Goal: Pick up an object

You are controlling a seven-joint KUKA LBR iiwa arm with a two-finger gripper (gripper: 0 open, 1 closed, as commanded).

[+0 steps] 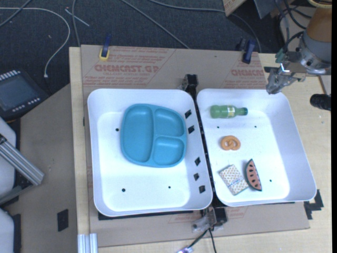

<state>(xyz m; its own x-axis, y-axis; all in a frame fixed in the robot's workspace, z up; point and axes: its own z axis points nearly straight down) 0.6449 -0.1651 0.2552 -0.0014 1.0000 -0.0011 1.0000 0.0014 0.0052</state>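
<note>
While the grey arm with its orange band reaches in from the right, its small metal two-finger gripper (274, 86) hangs over the far right corner of the right shallow white plastic bin (297, 141), just at the rim. Its fingers point downward and sit close together; nothing shows between them, though how narrow the gap is I cannot tell at this size.

Inside that right bin lie four small things, well apart from the gripper. Nearest it is a green plastic bottle with a yellow label (228, 111), lying on its side along the far wall. Below it rests a tan, ring-shaped pretzel-like toy (229, 143). Toward the near edge sit a flat, pale patterned square packet (233, 179) and, just beside it, a curved watermelon-slice toy (254, 175) with red flesh and a dark rind.

Across the divider, the left shallow white plastic bin (105, 183) holds a smooth, teal, rounded plastic plate with three compartments (154, 135). Both bins rest on a brown cardboard sheet (158, 62) printed with red lettering.
</note>
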